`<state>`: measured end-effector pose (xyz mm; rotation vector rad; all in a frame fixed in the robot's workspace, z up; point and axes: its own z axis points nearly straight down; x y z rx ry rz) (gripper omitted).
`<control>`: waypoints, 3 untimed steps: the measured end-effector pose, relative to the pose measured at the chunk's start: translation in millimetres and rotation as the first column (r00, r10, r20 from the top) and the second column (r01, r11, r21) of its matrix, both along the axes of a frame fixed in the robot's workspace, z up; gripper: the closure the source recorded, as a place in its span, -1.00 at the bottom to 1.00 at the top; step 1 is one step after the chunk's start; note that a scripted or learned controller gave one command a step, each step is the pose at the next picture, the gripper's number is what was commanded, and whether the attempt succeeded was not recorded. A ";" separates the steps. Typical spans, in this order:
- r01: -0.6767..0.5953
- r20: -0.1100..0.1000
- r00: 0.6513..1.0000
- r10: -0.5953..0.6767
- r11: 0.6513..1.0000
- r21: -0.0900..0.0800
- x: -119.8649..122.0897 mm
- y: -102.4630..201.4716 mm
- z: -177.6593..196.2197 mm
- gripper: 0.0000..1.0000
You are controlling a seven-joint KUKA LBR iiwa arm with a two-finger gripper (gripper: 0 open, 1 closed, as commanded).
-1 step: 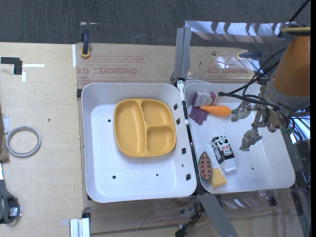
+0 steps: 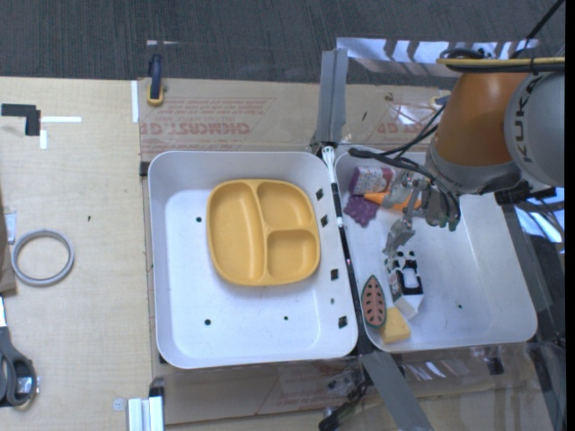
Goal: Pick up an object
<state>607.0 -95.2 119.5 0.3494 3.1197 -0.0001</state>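
Currently tool (image 2: 402,233) over right bin (image 2: 485,321), near purple object (image 2: 363,207); finger spread unclear, grasp unconfirmed.

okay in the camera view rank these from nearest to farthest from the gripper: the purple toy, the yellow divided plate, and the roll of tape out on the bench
1. Purple toy, in the right bin, just left of the gripper.
2. Yellow divided plate, in the left bin.
3. Roll of tape, on the bench at the far left.

A dark grey ribbed floor (image 2: 180,16) runs behind the pale wooden bench (image 2: 72,330), whose far edge carries a brown cardboard sheet (image 2: 234,119) with red lettering, a blue-handled clamp (image 2: 156,79) gripping it, and a roll of grey tape (image 2: 40,257) near the left edge.
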 end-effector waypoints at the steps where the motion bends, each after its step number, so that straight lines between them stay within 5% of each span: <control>1: 0.505 0.000 0.863 -0.505 0.863 -0.001 -19.8 -39.7 22.8 -1.00; 2: 0.673 0.000 0.739 -0.673 0.739 0.000 28.9 -34.0 -27.6 -1.00; 3: 0.670 0.003 0.742 -0.670 0.742 -0.001 29.9 -33.3 -17.8 1.00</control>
